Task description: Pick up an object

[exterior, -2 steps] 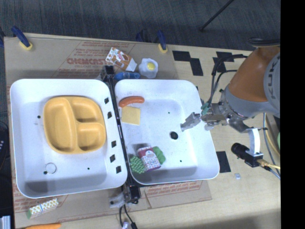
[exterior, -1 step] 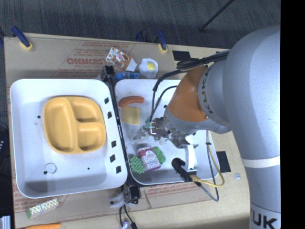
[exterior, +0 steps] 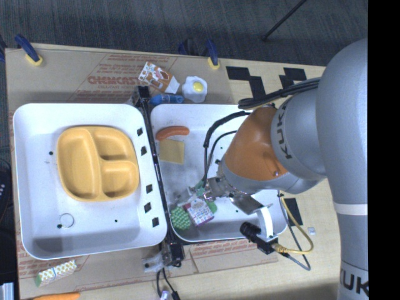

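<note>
Progress: by my reading the pick is in its approach or grasp stage; nothing is seen lifted off the bin floor, so closing on an item and raising it are left.

Arm: the grey arm enters from 3 o'clock, its orange band bent down over the right bin.

Gripper: the gripper is low in the right bin, toward 7 o'clock of that bin, right by the clutter there.

Gripper state: cannot tell; the wrist hides much of the tool, so whether it is released or clenched is not readable, and no item shows clearly between its tips.

Nearest object: a small printed packet beside a green item, just at 7 o'clock of the gripper, possibly touching it.

Other candidates: a sausage-shaped toy and a yellow block at 11 o'clock in the same bin, well apart from the gripper.

Left bin: the left bin bears a yellow divided tray.
</note>
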Robot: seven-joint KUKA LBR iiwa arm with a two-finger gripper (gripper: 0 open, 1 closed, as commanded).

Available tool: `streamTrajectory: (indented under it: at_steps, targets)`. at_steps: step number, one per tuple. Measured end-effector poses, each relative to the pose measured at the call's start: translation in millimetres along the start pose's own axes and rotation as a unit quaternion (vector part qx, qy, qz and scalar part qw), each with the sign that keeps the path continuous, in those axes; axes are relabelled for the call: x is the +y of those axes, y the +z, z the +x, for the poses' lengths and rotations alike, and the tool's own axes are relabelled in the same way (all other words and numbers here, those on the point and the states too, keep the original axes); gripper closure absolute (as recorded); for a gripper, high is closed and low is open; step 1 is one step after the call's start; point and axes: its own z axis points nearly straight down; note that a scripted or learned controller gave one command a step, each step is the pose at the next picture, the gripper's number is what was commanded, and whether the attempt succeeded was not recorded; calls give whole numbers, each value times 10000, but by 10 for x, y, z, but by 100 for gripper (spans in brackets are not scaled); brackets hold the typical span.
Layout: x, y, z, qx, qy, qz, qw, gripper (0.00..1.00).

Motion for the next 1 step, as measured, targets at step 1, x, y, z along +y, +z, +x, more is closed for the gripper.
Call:
streamTrajectory:
  at_steps: [1]
  targets:
    - [-3, -91, -4, 3, -20, 16, 10000, 100]
